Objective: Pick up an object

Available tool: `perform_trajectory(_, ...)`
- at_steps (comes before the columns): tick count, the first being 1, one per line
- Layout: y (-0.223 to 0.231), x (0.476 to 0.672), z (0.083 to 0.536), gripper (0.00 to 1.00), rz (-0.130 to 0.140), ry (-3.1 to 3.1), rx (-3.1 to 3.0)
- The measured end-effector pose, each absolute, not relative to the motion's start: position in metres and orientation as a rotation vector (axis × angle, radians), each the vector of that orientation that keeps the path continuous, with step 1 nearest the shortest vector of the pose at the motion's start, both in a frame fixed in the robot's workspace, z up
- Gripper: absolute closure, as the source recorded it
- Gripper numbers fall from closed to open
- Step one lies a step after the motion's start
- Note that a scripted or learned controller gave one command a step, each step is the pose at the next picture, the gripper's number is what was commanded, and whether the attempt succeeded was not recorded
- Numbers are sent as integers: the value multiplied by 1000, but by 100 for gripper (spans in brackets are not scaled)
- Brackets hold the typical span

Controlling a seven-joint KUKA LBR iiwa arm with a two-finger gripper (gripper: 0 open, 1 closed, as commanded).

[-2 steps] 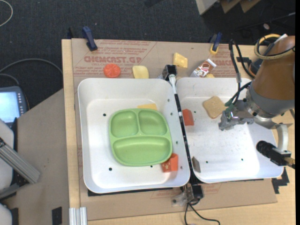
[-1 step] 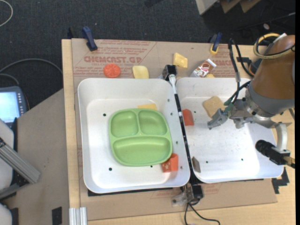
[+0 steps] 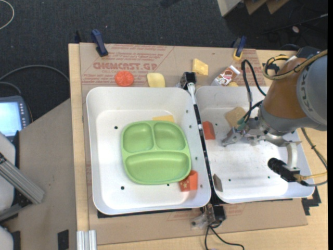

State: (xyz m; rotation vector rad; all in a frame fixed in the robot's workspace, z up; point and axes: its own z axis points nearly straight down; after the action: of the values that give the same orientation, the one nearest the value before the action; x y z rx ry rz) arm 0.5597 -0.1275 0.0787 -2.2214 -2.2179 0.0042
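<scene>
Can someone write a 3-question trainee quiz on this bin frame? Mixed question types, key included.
1. True or false: the green three-compartment plastic plate lies in the right white bin.
2. Which touches the plate's lower right corner? A) the orange block B) the round orange-red disc on the cardboard C) the pale yellow piece
3. Fill in: the gripper hangs over the ____ bin.

Key: 1 false; 2 A; 3 right.
</scene>
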Motion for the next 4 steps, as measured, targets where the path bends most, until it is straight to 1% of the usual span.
perform_trajectory(1, -198, 654, 118, 0, -7, -2233, -2231)
perform_trajectory(2, -172, 593, 92, 0, 4, -2214, -2218)
perform_trajectory(3, -106, 671, 90, 0, -9, -2235, -2217)
perform_trajectory(4, -165, 629, 88, 0, -3, -2220, -2228)
